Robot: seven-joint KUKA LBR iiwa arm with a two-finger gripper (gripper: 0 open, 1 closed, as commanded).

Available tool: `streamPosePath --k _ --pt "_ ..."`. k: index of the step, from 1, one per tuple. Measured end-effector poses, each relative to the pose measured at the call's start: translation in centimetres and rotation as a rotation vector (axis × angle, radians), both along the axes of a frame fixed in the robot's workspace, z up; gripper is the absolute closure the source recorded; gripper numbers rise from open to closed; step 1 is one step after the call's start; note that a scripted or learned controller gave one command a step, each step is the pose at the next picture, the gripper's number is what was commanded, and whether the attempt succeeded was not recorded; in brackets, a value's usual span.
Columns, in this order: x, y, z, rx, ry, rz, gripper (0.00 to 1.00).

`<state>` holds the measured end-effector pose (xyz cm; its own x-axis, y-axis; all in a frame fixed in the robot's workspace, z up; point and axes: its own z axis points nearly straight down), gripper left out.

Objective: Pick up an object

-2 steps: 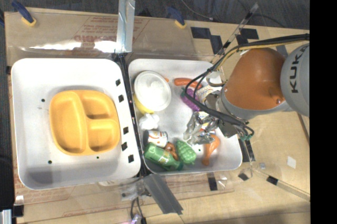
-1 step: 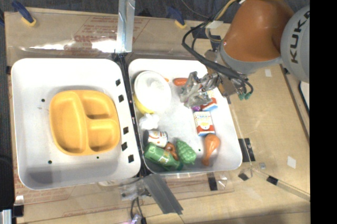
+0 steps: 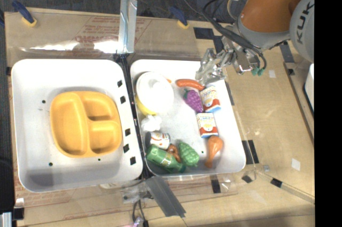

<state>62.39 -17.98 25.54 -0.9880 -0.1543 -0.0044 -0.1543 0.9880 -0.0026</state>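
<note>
The right bin (image 3: 235,135) lay below the gripper (image 3: 212,68), which hovered over its top right corner; grip state could not be told. Nearest the gripper, just below and left, lay the sausage (image 3: 189,83), its long axis running crosswise

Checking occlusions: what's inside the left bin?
One yellow divided tray sits in the left bin, its compartments bare. The bin floor beneath the tray is covered.
</note>
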Motion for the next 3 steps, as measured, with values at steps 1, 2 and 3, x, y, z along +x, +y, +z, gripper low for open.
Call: streamPosePath --k 1,2,3 --pt "3.4 0.1 1.7 0.0 -0.001 -0.168 1.0" --pt "1.9 6.9 -6.0 0.003 0.007 -0.042 1.0" --pt "0.9 2.1 2.3 0.0 -0.003 -0.311 1.0"
